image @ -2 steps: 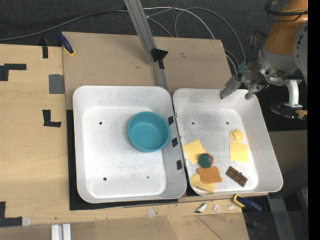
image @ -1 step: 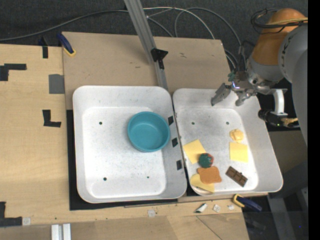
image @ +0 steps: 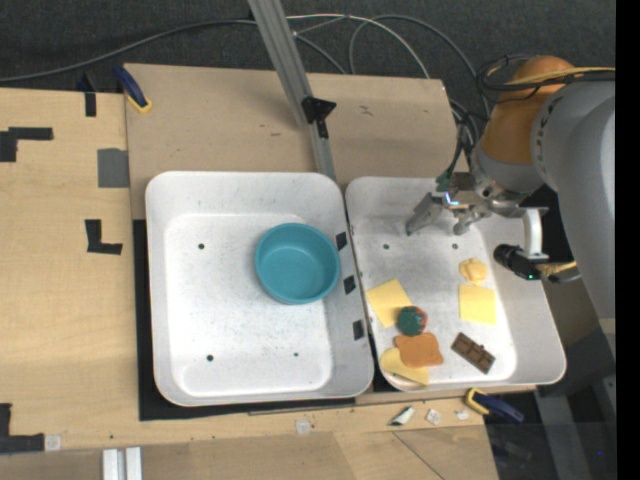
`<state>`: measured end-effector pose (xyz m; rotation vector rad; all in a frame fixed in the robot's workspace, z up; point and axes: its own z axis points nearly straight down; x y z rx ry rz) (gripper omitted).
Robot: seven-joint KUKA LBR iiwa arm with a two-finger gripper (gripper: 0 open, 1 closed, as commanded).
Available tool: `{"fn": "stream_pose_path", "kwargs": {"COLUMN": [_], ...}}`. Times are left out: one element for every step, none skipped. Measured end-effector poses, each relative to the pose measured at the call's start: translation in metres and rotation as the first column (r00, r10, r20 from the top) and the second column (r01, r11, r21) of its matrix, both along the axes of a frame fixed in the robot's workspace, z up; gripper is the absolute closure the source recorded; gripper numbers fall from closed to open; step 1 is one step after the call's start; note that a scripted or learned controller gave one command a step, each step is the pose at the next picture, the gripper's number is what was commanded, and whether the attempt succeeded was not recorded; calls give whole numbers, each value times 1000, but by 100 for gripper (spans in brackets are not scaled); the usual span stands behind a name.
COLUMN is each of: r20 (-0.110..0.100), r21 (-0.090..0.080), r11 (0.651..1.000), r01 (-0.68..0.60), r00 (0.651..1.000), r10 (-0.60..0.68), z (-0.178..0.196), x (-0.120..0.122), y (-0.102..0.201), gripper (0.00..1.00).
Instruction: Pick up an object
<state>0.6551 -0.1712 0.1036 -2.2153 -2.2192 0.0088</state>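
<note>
With my hand spread and holding nothing, I'd take the small stiff yellow block across its flat sides.

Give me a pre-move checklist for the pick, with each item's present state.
1. End effector over the right bin: ok.
2. Fingers spread, nothing between them: ok.
3. End effector above a target: not ok; it hangs over bare floor at the bin's far end.
4. Targets in view: ok; yellow slice, brown bar.
5. Near-corner pile separated: not ok; pieces overlap.
6. Blue bowl clear of the path: ok, left bin.
</note>
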Motion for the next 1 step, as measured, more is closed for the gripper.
{"fn": "stream_pose_path", "kwargs": {"r20": [6], "r21": [-1], "r11": [1000], "r01": [-2], "r00": [1000], "r10": [2], "z": [15], "x": [2], "y": [0], "gripper": [100]}}
